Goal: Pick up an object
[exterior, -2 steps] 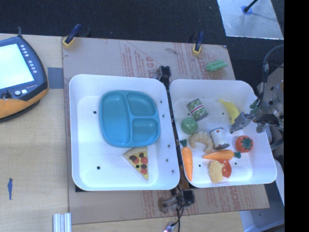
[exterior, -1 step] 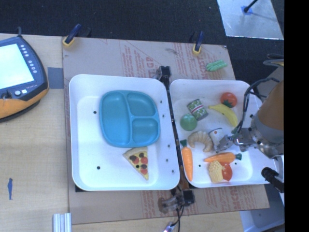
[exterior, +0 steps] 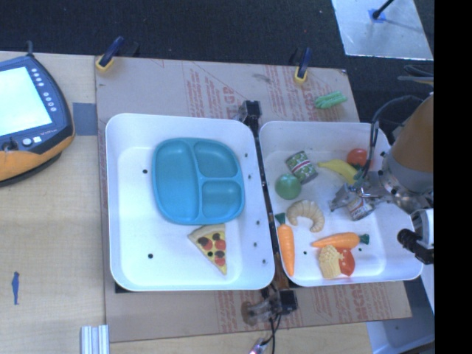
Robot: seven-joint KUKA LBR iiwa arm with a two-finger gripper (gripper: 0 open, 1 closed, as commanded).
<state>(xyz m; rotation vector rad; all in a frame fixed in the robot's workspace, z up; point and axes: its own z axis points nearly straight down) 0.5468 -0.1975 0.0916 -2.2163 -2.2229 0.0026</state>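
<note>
Nearest the camera, at the bench's front edge, a small black clamp [exterior: 276, 301] grips the seam between both bins; past it the gripper [exterior: 352, 200] hangs low inside the right bin [exterior: 324, 130], its state I cannot tell, since dark metal and a small grey piece blur together there.

No object is clearly taken yet. Around the gripper the toys crowd: a croissant [exterior: 306, 214] just beside it on the side of the left bin [exterior: 122, 198], an orange carrot [exterior: 338, 240] just in front, a banana [exterior: 339, 169] and a red tomato [exterior: 357, 156] just behind, a green ball [exterior: 288, 186] and a striped can [exterior: 300, 165] a little further.

I judge the risk is a pinch on two toys together, or a push which rolls one away; another carrot [exterior: 285, 248] lies along the inner wall, where fingers have little room. More free floor is at the bin's front corner near the arm.
</note>
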